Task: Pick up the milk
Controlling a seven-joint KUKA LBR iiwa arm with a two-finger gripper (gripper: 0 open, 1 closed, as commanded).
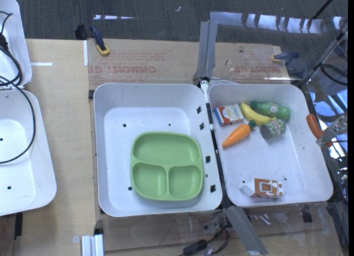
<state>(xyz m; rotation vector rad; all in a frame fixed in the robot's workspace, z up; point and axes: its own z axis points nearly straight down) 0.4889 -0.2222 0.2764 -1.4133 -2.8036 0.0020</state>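
Bench is a tan wood top with two shallow white bins side by side mid-frame, dark floor behind, and flattened cardboard under the bins' far edge.

From my remote seat, the milk (266, 188) is a small white carton with brown print. It's lying on its side near the lower edge of the right bin (301, 163), well apart from everything else in there.

The rest of that bin's stuff is bunched in its upper part. There's a carrot (237, 135), and above it an orange box with a blue top (228, 114). A banana (256, 114) sits just right of the box, with a green bottle (271, 109) lying on its side behind it. A grey can (273, 129) is tipped over just below the bottle.

Left bin (108, 150) holds a green divided plate (166, 166) sitting flat.

The arm (314, 125) comes in at the right edge of the frame, orange band over the right bin's rim. The gripper (327, 137) end is a blur there, so I can't tell if it's released or clenched. It's well clear of the milk.
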